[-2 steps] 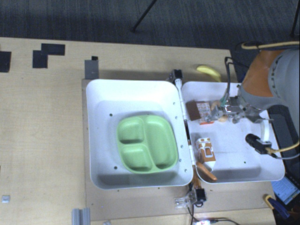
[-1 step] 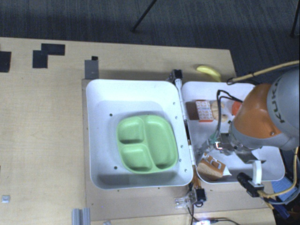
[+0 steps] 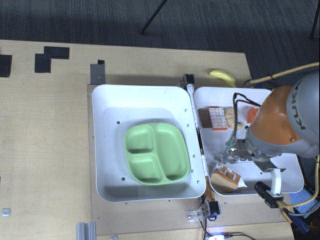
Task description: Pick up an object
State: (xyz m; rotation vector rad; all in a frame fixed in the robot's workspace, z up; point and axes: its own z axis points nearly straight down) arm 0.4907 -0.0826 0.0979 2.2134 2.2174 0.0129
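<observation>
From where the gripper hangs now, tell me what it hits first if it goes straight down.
Probably the bare floor of the right bin. The gripper points down just above the brown pastry, which lies slightly nearer the front rim; depth is hard to judge.

Wooden bench point(image 3: 45, 134): two white bins point(image 3: 102, 149) point(image 3: 295, 179), banana point(image 3: 222, 76).

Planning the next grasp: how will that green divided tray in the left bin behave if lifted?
The tray looks like moulded plastic, so probably stiff and light. Its smooth, rounded rim may slip from the fingers. It lies flat on the bin floor, so it is unlikely to roll.
</observation>
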